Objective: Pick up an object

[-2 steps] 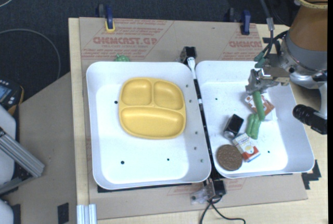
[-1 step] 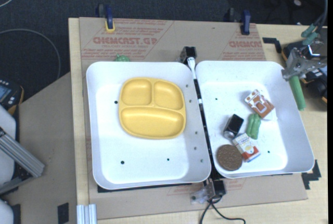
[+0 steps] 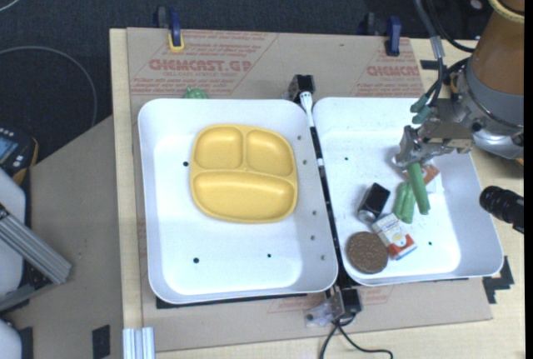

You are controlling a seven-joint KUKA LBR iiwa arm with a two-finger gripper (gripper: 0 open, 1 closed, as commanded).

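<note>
Two bins sit on your bench. Nearest in the right bin (image 3: 466,257): brown disc (image 3: 367,252), small carton (image 3: 395,234), black block (image 3: 374,200), green sticks (image 3: 412,194). Farther, the tool (image 3: 410,159) hovers over the sticks; grip state unclear. Left bin (image 3: 166,207) carries a yellow tray (image 3: 244,173).

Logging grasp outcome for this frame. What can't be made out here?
- Gripper finger state: too small in the camera view, merges with the green object.
- Green object's upper end: hidden under the gripper.
- Print on the small carton: too small.
- Arm: cut by the right edge.
</note>
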